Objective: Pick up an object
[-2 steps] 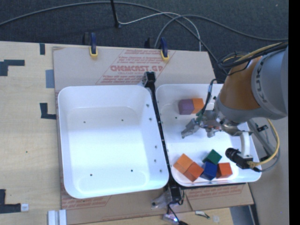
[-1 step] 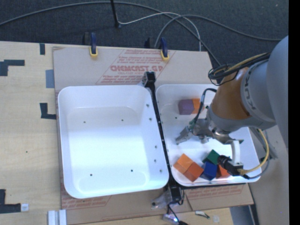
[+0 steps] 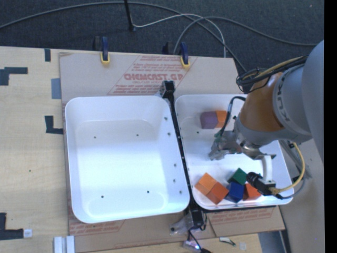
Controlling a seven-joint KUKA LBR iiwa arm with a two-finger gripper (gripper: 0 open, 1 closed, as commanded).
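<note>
From my seat I see the gripper (image 3: 217,151) low inside the right bin (image 3: 185,115), near that bin's middle, with the grey arm and its orange band (image 3: 259,111) covering the bin's right side. I cannot tell how the gripper is set; nothing shows in it.

A purple block (image 3: 208,119) sits toward the far wall, just up and left of the gripper, with an orange piece (image 3: 221,118) touching its right side. Along the near wall lie an orange block (image 3: 210,188), a blue block (image 3: 235,192), a green block (image 3: 239,176) and a small red-orange block (image 3: 252,191), crowded together; the blue touches the green and sits just beside the orange. A black fitting (image 3: 260,183) from the arm hangs over the red-orange one.

Bare floor lies between the gripper and the dividing rim (image 3: 176,136), and between the purple block and the near cluster. The left bin (image 3: 73,141) offers a wide bare floor. Two clamps (image 3: 105,52) pin the cardboard sheet (image 3: 152,75) at the far edge.
</note>
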